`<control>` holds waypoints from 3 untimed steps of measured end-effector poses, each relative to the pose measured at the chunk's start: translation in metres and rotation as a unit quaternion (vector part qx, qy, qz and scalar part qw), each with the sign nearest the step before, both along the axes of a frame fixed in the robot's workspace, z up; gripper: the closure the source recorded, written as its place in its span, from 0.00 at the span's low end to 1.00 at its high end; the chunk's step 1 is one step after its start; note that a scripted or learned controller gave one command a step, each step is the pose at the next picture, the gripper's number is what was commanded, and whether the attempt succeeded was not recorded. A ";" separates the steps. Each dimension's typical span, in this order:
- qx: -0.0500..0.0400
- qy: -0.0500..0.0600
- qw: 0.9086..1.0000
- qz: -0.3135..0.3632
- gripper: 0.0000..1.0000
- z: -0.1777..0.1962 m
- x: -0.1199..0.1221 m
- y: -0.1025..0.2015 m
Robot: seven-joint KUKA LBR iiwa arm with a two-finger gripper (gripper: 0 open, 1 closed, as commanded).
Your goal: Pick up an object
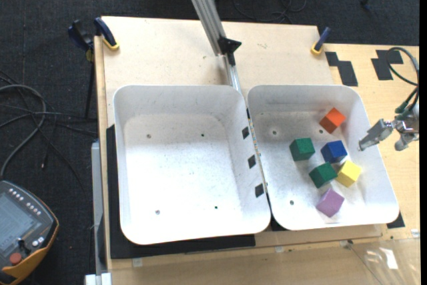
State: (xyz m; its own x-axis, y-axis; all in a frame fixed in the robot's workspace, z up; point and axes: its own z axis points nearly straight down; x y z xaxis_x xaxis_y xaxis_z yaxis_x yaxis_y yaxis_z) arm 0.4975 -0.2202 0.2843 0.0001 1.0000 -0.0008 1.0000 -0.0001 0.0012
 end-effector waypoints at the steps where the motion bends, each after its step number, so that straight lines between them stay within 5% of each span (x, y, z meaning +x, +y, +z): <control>1: -0.003 -0.008 1.000 0.002 0.00 -0.162 0.036 0.035; 2: -0.005 -0.007 1.000 -0.001 0.00 -0.185 -0.003 0.071; 3: -0.001 -0.002 1.000 0.000 0.00 -0.145 -0.007 0.060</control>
